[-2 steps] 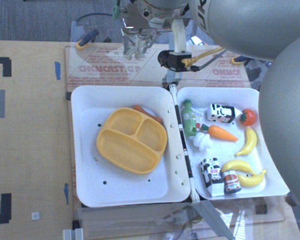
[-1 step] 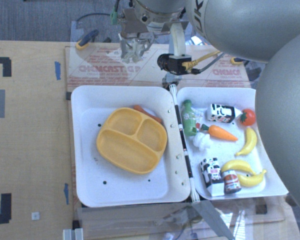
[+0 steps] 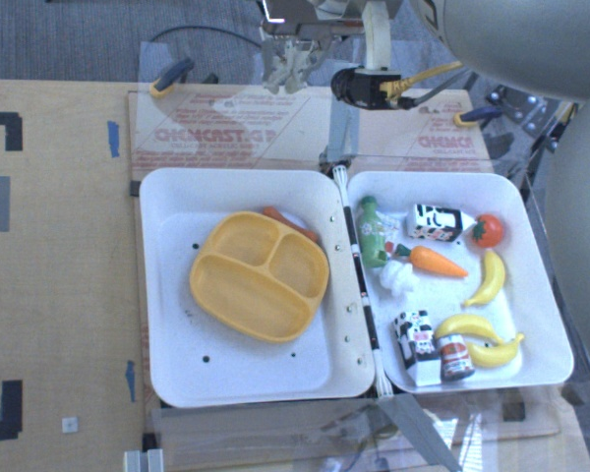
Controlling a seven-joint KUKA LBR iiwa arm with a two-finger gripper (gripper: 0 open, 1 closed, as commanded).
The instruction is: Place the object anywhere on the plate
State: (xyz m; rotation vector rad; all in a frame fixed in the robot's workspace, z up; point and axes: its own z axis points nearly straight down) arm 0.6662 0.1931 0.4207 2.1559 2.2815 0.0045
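Note:
A yellow divided plate (image 3: 259,275) lies in the left bin (image 3: 167,293), slightly right of its middle. A red-orange item (image 3: 287,220) peeks out from behind the plate's far rim, mostly hidden. My gripper (image 3: 287,67) hangs high above the bench behind the left bin, well clear of the plate and of every object. I see nothing in it. The right bin (image 3: 541,313) holds the loose objects: a carrot (image 3: 439,261), a tomato (image 3: 488,229), a green bottle (image 3: 372,230) and a single banana (image 3: 490,277).
Also in the right bin are a black-and-white box (image 3: 433,222), a cow-print carton (image 3: 413,338), a small can (image 3: 456,356), a banana bunch (image 3: 488,338) and a white lump (image 3: 398,279). The bins' shared wall (image 3: 354,273) runs between them. The arm's grey body (image 3: 521,28) fills the top right.

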